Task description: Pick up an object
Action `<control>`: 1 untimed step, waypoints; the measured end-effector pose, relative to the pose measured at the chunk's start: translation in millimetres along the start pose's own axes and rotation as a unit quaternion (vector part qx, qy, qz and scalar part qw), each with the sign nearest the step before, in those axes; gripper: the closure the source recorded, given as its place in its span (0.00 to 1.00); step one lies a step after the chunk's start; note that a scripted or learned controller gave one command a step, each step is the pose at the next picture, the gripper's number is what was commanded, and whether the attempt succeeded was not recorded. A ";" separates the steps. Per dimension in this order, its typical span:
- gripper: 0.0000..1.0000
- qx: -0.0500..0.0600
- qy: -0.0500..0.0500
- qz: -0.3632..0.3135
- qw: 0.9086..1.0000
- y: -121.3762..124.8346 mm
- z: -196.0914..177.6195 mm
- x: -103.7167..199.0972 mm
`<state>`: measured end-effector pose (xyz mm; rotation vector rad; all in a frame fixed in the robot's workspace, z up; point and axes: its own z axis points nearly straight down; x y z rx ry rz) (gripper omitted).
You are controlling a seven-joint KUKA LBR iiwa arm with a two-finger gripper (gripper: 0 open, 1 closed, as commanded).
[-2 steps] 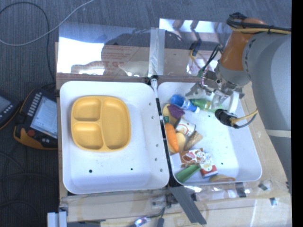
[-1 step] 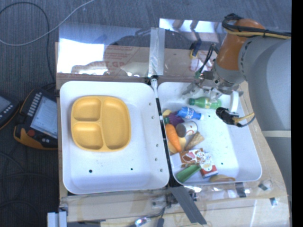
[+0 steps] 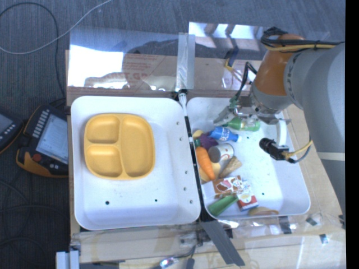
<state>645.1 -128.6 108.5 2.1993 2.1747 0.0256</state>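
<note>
Grey carpet surrounds the desk [image 3: 140,66]; my end effector [image 3: 242,115], grip state impossible to tell, hovers at the right bin's [image 3: 291,198] far edge, blue bottle [image 3: 224,134] just below-left.

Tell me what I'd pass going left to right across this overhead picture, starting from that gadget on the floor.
Handheld screen controller → yellow divided plate in the left white bin → orange carrot in the right white bin → small silver can → claw over a green thing → orange band on the grey arm.
</note>
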 end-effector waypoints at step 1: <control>0.00 0.000 0.002 -0.016 1.000 1.8 0.3 -2.0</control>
